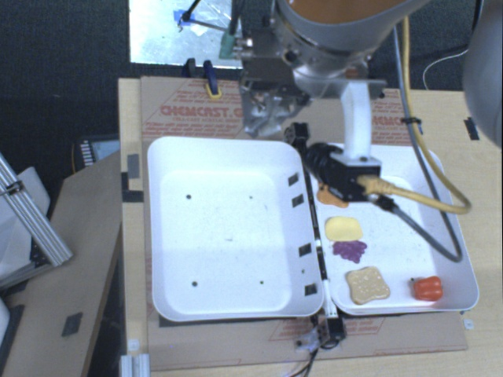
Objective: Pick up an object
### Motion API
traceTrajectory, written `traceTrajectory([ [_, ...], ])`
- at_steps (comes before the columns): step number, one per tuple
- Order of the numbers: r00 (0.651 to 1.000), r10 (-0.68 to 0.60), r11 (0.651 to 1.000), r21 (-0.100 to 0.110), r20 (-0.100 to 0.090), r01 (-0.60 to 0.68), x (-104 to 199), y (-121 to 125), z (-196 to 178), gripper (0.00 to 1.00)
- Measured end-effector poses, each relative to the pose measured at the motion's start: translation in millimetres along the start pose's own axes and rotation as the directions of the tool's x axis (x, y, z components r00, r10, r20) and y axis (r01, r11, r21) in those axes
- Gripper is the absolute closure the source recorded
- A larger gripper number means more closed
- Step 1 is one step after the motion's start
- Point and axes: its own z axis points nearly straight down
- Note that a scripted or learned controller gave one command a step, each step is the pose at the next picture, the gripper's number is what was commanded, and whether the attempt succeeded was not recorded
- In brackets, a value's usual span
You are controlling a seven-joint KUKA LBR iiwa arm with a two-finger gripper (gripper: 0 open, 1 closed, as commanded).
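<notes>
The right bin (460,277) holds a pale yellow piece (343,228), a purple grape cluster (350,250), a tan cracker-like slab (367,284) and a red-orange pepper (427,288). An orange piece (333,199) at the bin's left side is partly covered by robot hardware. My gripper (263,120) hangs over the cardboard at the far rim of the left bin (157,210), up and left of all these items and apart from them. Nothing is visible in its grasp.
The two white bins sit side by side on a cardboard sheet (189,108), joined by a row of black clips (302,226). A yellow cable (424,199) loops over the right bin. A blue-and-yellow clamp (211,81) stands at the cardboard's far edge.
</notes>
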Motion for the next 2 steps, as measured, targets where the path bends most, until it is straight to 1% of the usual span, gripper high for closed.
traceTrajectory([
  [1, 1.0, -0.001, 1.0, 0.001, 0.0, 0.001, 0.0, -0.1, 0.4, 0.0],
  [2, 1.0, -0.003, 1.0, -0.002, -0.002, 0.003, 0.4, 0.1, -11.2, 1.0],
])
